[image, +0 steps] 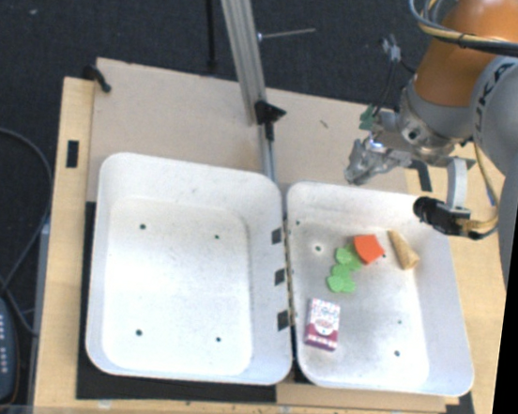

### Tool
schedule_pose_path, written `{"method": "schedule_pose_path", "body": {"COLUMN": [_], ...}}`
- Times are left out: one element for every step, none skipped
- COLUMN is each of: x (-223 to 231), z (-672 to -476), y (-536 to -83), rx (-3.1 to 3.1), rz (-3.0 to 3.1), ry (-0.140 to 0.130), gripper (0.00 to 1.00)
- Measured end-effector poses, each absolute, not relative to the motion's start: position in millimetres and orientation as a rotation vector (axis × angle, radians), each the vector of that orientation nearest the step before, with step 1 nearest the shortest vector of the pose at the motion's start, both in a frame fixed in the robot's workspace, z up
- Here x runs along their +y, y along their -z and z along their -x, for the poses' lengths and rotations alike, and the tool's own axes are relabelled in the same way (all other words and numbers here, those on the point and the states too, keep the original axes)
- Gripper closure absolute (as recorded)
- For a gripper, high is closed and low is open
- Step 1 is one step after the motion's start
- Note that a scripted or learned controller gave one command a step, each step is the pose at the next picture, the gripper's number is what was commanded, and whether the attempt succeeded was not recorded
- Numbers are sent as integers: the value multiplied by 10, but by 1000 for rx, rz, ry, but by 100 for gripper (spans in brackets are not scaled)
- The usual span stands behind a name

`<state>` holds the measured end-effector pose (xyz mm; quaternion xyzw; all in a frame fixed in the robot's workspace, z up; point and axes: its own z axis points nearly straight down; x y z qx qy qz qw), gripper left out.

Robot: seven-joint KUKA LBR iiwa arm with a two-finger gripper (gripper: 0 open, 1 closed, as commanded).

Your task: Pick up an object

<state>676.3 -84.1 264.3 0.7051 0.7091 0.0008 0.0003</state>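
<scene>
In the right bin (447, 359) lie an orange block (368, 249) touching a tan wooden peg (402, 250), a green piece (345, 268) just beside them, and a small printed card box (323, 323) nearer the front. My gripper (363, 163) hangs above the bin's far rim with nothing in it that I can see; how it is set I cannot tell. The left bin (110, 258) sits alongside.
</scene>
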Motion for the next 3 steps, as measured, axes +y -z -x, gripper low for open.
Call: {"method": "schedule_pose_path", "body": {"x": [-403,166,656], "z": [-6556,-6336,-6154], "y": [-2508,-2555,-2412], "rx": [2226,2230,2229], "rz": [-2217,-2215,-2216], "ry": [1,-2,1], "gripper": [100,100,100]}}
